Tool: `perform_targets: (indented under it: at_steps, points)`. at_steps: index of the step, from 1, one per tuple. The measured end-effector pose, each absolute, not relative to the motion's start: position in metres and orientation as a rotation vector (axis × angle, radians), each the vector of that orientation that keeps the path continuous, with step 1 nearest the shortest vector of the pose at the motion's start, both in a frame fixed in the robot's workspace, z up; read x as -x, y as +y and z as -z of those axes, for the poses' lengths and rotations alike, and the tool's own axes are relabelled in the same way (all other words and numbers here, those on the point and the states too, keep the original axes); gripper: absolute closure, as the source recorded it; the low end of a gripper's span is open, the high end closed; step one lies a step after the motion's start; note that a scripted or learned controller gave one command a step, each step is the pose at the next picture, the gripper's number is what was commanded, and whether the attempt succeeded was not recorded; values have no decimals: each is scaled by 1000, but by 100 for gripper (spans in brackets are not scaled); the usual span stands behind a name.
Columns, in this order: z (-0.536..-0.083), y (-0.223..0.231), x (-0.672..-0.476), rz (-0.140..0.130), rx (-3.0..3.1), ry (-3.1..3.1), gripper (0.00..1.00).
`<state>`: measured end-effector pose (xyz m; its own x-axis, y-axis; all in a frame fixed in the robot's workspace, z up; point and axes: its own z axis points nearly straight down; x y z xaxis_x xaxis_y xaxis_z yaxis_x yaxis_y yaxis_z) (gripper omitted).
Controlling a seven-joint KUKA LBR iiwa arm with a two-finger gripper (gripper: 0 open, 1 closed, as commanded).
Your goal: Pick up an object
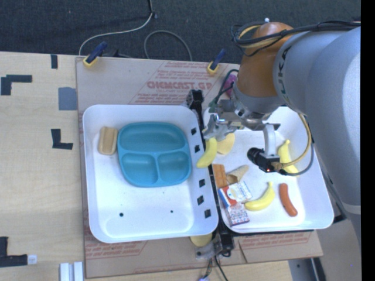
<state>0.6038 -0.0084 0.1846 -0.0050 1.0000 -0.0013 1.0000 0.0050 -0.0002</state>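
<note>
My gripper (212, 131) hangs over the divider between the two white bins, at the left edge of the right bin (304, 218). A small yellow banana-shaped piece (207, 153) hangs just below the fingers and overlaps the divider; it looks pinched at its top end. A pale yellow slice (226, 144) lies right beside it in the right bin. The big grey arm with its orange band covers the bin's upper right.
The right bin also holds a banana (261, 199), a red sausage (287, 200), another yellow piece (284, 153), a cone (238, 172), a brown block (218, 174) and a red-white packet (235, 199). The left bin (105, 215) holds a blue divided plate (155, 154) and a tan slice (107, 140).
</note>
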Motion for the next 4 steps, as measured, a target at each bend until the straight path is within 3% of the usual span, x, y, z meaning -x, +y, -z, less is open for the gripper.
perform_targets:
  at_steps: [1,2,3,4]
  points:
    - [-208,33,-611,-2,-2216,2228,100]
    - [-207,30,-610,2,-2220,2225,0]
    - [-183,-24,-574,10,-2228,2218,0]
    - [-184,-67,-552,6,-2227,2217,0]
